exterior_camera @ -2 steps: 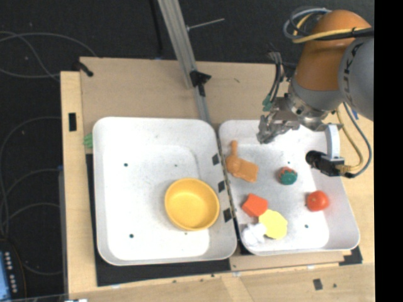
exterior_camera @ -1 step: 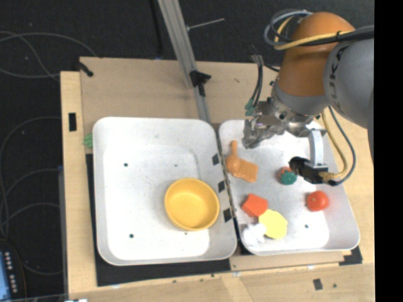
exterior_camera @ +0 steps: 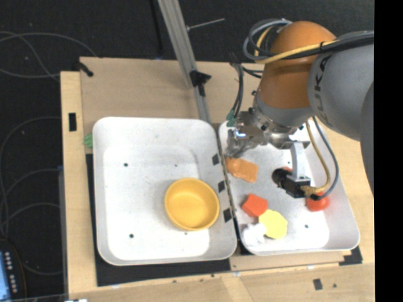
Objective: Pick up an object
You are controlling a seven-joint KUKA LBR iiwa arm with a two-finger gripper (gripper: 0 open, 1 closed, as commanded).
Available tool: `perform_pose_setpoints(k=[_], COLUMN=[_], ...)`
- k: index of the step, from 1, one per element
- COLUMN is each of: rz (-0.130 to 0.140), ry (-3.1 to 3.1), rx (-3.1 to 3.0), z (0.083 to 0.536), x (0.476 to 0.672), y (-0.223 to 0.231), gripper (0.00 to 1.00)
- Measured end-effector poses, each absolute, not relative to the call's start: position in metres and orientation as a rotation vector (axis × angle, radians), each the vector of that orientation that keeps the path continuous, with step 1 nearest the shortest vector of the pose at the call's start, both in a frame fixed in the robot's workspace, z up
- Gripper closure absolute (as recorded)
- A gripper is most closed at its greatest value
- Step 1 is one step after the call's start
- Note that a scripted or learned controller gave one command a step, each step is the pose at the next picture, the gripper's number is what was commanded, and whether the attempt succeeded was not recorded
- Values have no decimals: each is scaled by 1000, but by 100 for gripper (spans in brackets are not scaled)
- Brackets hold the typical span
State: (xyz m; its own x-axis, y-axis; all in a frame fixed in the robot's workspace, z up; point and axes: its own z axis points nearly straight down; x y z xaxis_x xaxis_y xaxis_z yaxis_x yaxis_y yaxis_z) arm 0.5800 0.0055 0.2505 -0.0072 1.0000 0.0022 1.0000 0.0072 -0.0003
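My gripper (exterior_camera: 235, 148) hangs over the left part of the right bin (exterior_camera: 343, 231), close to the divider between the bins. A pale orange block (exterior_camera: 243, 169) lies tilted directly below the gripper, touching or nearly touching its tip. Nearer the front of the same bin sit a red-orange block (exterior_camera: 255, 205), a yellow lumpy piece (exterior_camera: 274, 224) and a small white piece (exterior_camera: 254, 235). A small red-orange thing (exterior_camera: 318, 201) rests further right in that bin.
The left bin (exterior_camera: 126, 143) holds a yellow bowl (exterior_camera: 191, 204) at its front right. A grey metal pole (exterior_camera: 182, 49) slants up from behind the bins. The arm's bulky orange and grey body covers the back of the right bin.
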Motion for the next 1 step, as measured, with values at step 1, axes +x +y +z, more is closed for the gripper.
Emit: perform_pose_setpoints(k=[1], rz=[0], ry=[-2229], rx=[-2213], z=[239], x=[567], y=[59], gripper=[100])
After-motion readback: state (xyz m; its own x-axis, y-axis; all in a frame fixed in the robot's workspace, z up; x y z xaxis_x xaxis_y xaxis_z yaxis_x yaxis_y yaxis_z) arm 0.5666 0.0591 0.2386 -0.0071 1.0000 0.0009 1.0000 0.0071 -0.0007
